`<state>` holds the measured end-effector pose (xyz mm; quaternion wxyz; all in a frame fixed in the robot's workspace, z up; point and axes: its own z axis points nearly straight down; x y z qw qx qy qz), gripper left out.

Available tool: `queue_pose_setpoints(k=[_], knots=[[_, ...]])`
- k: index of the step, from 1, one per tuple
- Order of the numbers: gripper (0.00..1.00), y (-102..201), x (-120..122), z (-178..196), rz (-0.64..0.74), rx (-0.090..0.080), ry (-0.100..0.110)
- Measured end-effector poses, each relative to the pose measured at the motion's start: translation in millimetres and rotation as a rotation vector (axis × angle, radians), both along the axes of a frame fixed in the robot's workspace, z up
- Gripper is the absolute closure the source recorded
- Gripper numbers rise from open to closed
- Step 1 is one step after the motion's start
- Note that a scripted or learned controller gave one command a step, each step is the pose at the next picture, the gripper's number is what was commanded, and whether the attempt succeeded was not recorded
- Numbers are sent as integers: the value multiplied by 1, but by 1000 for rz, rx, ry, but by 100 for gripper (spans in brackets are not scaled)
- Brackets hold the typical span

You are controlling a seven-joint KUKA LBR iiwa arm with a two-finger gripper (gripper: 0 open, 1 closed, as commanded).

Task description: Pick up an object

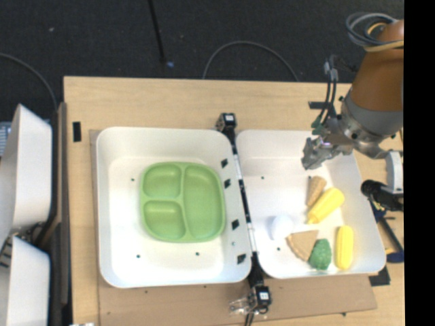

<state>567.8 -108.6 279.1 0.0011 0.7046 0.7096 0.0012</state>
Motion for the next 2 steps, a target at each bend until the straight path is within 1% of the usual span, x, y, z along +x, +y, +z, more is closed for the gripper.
queue_pose_setpoints(k=[1,2], knots=[[100,38,19,-5,-2,-1,1],[100,89,40,-24,-1,-1,1]])
